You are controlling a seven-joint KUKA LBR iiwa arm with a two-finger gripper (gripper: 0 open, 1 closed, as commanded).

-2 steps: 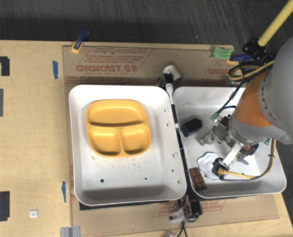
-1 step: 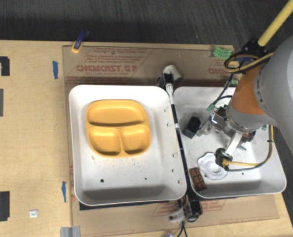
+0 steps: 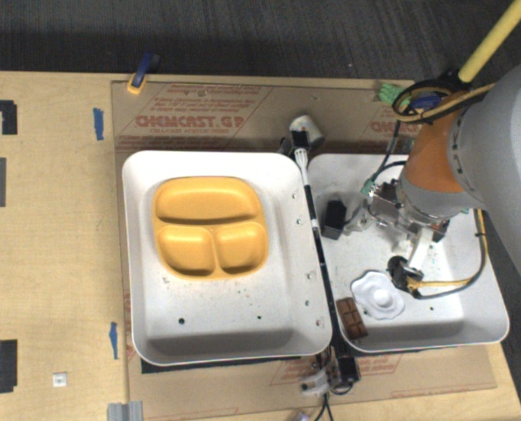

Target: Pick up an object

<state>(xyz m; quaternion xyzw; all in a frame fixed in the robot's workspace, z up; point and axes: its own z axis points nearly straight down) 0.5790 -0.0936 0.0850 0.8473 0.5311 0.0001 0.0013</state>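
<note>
Though jaws' state unclear, one yellow tray (image 3: pixel 211 225), one black block (image 3: pixel 333 217), one white lid (image 3: pixel 379 296), one brown bar (image 3: pixel 353 317).

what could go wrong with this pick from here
The pincer hangs over the right bin between the black block and the white lid, seemingly above neither; closing there would likely catch nothing. The lid looks flat and low, so it may slip. The brown bar lies at the bin's corner rim, awkward to reach.

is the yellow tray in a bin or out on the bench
In. The yellow tray lies on the floor of the left bin, white rim all around.
</note>
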